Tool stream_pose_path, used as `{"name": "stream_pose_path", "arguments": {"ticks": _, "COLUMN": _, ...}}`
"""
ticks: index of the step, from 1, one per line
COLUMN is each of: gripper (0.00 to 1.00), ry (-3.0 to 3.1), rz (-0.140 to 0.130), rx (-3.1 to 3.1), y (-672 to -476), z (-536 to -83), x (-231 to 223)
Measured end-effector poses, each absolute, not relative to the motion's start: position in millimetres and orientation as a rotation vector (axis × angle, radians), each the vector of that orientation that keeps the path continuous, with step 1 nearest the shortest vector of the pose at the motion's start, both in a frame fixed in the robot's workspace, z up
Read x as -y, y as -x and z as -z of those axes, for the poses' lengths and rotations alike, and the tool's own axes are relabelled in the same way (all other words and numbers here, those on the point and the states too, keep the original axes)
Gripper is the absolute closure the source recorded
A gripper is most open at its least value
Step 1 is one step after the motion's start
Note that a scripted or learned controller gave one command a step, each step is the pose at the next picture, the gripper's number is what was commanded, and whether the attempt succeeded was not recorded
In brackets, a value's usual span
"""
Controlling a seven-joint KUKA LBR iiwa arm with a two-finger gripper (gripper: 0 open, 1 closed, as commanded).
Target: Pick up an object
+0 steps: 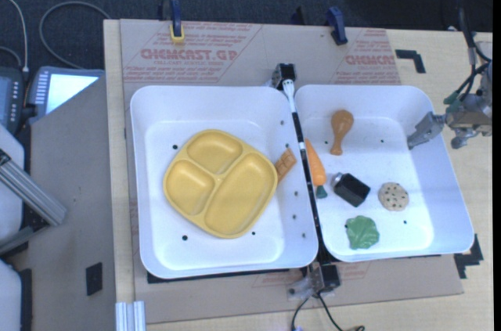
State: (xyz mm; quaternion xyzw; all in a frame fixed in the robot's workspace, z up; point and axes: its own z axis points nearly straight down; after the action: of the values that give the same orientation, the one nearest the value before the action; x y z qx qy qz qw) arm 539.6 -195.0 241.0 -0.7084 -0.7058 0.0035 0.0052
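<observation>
At the 3 o'clock rim of the right bin (438, 204), the gripper (427, 130) hung over the white wall, well apart from every object; whether it was released or clenched could not be told at this size, and nothing showed in its grasp.

Right bin contents: drumstick (340, 130) toward 11 o'clock; carrot (315, 163) at 9 o'clock, lying along the divider; black block (351, 189) near centre; cookie (393, 197) toward 4 o'clock; green leafy piece (362, 232) at 6 o'clock. Left bin (149, 165) held a yellow divided plate (221, 182), with a small tan piece (285, 163) just beside its 2 o'clock edge.

Judgement: the cookie lay closest to the gripper; probably light, stiff, flat toy plastic, so thin and apt to slip; take it across its width, low at the rim. The drumstick looked an easier hold, pinched across its narrow shank; the carrot sat too tight to the wall for a clean approach.
</observation>
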Motion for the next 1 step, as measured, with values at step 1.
{"name": "stream_pose_path", "arguments": {"ticks": 1, "gripper": 0.00, "ry": 2.222, "rz": 0.000, "rx": 2.222, "y": -542.2, "z": -247.7, "x": 194.4}}
